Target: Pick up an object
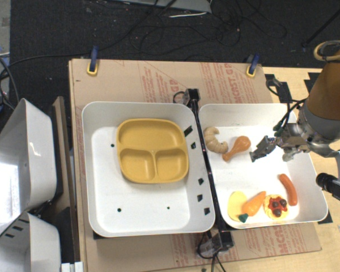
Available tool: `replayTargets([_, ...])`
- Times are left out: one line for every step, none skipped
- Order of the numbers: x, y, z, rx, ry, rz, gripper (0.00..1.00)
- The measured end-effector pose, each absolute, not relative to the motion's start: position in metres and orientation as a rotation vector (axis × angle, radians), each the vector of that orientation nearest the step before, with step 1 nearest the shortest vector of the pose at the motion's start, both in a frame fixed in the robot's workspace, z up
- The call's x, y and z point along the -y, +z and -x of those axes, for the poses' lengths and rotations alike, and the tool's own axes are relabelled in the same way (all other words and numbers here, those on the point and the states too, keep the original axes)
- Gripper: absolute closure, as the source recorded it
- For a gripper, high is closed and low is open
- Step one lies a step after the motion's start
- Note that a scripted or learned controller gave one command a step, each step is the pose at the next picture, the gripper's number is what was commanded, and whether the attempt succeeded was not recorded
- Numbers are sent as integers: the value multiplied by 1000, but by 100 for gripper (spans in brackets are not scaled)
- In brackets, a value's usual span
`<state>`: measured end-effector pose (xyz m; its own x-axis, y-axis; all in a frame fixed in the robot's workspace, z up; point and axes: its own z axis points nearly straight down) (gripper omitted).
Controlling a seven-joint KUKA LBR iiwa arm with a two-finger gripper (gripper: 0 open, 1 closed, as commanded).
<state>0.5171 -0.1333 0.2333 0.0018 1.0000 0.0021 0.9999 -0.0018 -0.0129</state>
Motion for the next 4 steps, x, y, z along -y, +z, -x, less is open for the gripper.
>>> replayTargets([133, 239, -520, 2222, 1, 2219, 0])
replayTargets([138, 195, -517, 2217, 4, 2221, 0])
replayTargets([135, 132, -511, 2215, 6, 2219, 0])
replayTargets([135, 90, -510, 2217, 4, 2220, 0])
